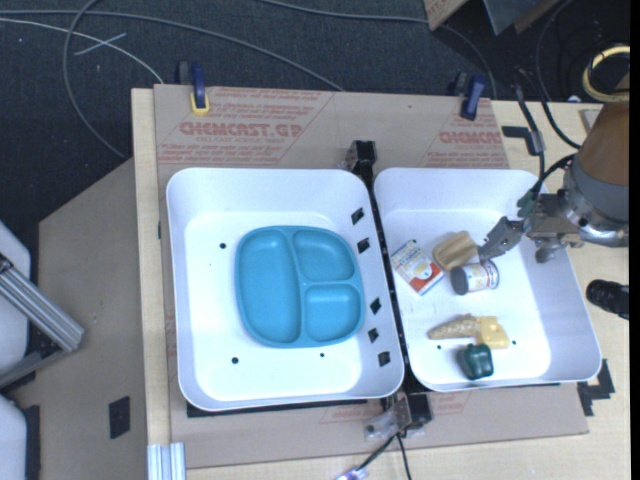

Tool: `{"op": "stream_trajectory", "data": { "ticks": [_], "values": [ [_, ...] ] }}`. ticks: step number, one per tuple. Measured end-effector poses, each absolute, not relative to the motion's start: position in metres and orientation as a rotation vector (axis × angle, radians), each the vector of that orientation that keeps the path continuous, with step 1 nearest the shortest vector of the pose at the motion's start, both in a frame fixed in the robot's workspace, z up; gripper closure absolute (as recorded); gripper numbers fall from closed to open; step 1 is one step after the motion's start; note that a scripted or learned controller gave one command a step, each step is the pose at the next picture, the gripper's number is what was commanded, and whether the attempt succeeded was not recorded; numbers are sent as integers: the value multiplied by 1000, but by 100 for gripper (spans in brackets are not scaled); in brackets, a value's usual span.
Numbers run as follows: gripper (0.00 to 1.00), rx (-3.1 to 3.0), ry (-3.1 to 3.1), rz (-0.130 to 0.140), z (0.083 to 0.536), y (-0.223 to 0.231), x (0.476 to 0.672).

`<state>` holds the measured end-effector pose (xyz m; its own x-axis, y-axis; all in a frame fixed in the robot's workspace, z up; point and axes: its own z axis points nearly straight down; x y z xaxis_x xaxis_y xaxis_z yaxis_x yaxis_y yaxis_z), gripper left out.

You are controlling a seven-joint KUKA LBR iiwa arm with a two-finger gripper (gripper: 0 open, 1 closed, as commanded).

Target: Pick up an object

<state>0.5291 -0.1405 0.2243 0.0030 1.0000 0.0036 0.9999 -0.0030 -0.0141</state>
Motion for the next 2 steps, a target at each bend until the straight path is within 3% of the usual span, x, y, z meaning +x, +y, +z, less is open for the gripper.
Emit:
{"op": "stream_trajectory", "data": {
  "ticks": [1,2],
  "values": [
    [0,-2219,-2221,0,230,-140,532],
    [0,-2218,-2217,4,184,-146,537]
  ]
}}
